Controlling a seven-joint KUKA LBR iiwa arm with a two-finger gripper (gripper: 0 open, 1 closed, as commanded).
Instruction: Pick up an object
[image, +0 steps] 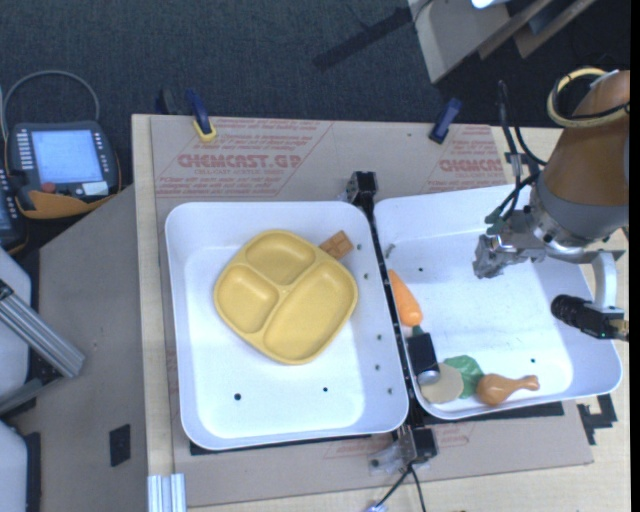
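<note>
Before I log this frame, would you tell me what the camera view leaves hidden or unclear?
- Gripper: small and seen from above under the arm's wrist, so what it is doing is unclear.
- Brown block: partly covered by the yellow divided plate.
- Green item: overlapped by the beige disc and the toy drumstick.
- Arm: cut off by the right edge.
</note>
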